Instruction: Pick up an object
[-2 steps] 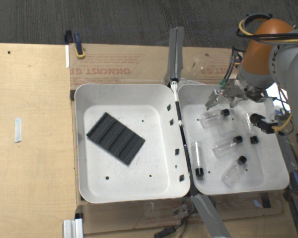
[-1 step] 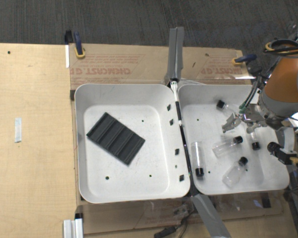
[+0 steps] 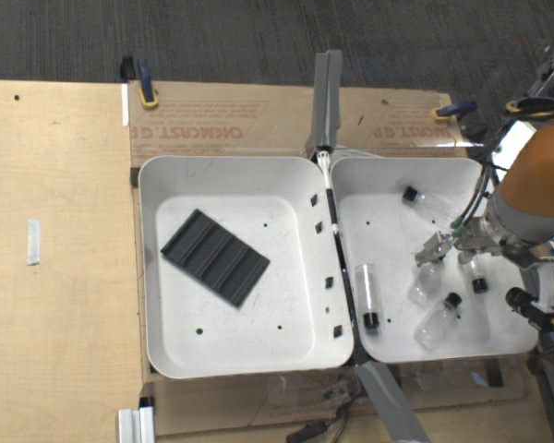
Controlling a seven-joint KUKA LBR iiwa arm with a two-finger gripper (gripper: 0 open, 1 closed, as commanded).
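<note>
Now my gripper [image 3: 436,249] hovers low in the right bin [image 3: 388,335], whether open or closed I cannot tell, a clear bottle [image 3: 423,284] just beneath; I should centre over it before closing.

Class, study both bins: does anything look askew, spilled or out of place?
Nothing is damaged. The dark ribbed panel lies at a slant in the left bin. In the right bin, small clear bottles lie tipped on their sides, scattered near the pincer.
</note>
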